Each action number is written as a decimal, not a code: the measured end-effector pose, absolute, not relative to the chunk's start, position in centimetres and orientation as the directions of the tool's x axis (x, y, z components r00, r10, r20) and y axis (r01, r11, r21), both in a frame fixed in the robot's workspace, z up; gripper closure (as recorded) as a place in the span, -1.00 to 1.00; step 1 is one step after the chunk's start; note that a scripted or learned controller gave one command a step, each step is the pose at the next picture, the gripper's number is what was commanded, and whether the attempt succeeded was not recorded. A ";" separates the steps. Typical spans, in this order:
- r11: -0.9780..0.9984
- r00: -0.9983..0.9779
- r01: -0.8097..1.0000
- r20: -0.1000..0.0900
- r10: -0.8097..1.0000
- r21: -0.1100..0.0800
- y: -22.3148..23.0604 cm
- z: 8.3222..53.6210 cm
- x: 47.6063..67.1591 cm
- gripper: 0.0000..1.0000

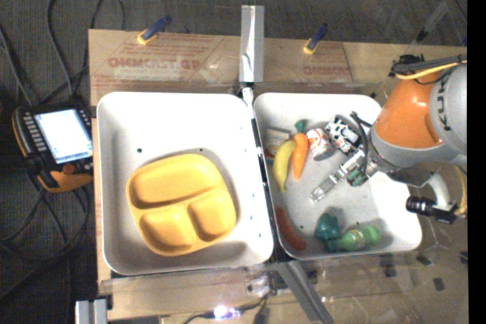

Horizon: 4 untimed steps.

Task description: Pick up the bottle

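Bottle [355, 238] lies on its side near the front edge of the right bin [395, 228], green, its left end touching or just beside a teal toy [328, 226]. Which end is the cap I cannot tell; the shape is blurred. Gripper [323, 191] hangs over the middle of the same bin, behind the bottle and apart from it, slim fingers pointing toward the view's lower left. Nothing sits between the fingers; whether they stand wide or narrow I cannot tell from this slant. Other items in the bin: banana [282, 162] and carrot [299, 151] side by side at the back left, a red-and-white piece [322, 140] beside them, a red strip [288, 231] along the front left wall. Left bin [114, 163] holds a yellow tray [182, 201]. Judgement: bottle is probably hollow plastic, so light, stiff, smooth-skinned; it may roll or squirt out of a pinch. Best hold looks to be across the body mid-length, fingers square to the long axis, kept clear of the teal toy and the front wall.
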<state>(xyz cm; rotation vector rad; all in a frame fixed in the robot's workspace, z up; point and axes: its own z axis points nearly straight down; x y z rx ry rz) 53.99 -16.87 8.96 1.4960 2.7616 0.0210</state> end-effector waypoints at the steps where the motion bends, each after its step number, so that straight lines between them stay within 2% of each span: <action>1: 0.519 -0.519 0.855 -0.009 0.855 0.012 -19.6 9.1 48.9 -1.00; 2: 0.581 -0.580 0.814 -0.021 0.814 0.008 -18.1 9.1 48.9 -1.00; 3: 0.539 -0.539 0.842 -0.010 0.842 0.012 -22.1 9.0 49.0 -1.00; 4: 0.471 -0.471 0.882 0.002 0.882 0.006 -22.0 9.0 50.3 -1.00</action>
